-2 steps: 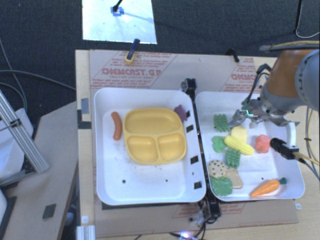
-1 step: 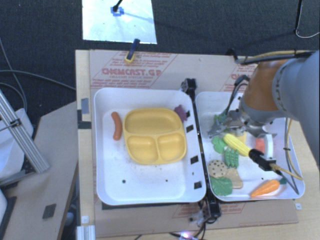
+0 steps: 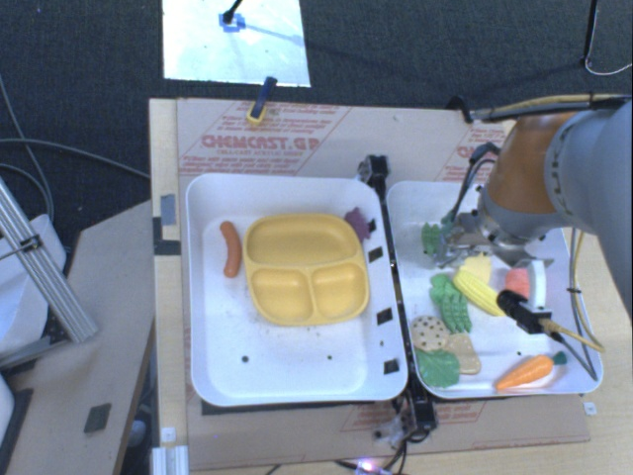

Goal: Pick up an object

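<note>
My gripper hangs low over the back left part of the right bin, under the grey arm with its orange band. A small green toy vegetable lies right beside the gripper on its left. Just in front of the gripper are a yellow corn cob and a ribbed green piece. Nearer the front lie a brown cookie, a green leaf, a tan cracker and an orange carrot. A red and white slice sits at the right.
The left bin holds a yellow divided plate, a reddish sausage to its left and a purple piece at its back right corner. A black clip joins the bins at the back. Cables run along the right bin's right side.
</note>
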You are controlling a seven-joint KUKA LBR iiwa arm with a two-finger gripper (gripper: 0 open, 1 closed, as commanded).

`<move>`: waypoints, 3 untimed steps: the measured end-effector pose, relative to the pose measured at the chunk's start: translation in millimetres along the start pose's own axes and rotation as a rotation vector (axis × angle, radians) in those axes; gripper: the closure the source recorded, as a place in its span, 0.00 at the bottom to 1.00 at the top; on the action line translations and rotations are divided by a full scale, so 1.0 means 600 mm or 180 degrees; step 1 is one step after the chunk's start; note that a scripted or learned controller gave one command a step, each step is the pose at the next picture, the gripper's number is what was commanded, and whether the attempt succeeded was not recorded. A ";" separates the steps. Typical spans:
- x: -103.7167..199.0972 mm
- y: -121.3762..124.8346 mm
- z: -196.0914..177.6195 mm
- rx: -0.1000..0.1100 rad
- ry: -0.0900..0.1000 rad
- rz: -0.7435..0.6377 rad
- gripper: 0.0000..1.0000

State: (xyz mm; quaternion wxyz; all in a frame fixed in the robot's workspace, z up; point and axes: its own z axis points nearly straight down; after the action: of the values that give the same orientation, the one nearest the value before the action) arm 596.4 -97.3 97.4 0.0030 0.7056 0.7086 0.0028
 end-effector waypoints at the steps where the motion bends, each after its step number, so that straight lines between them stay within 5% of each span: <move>1: 0.009 -0.115 0.013 -0.0021 -0.0007 0.0014 1.00; 2: -0.023 -0.054 -0.253 -0.0044 -0.0016 -0.0001 1.00; 3: -0.005 -0.189 -0.127 0.0056 0.0010 0.0017 1.00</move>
State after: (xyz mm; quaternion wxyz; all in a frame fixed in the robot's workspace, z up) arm 482.4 -100.8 172.9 -0.0043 0.7075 0.7067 -0.0023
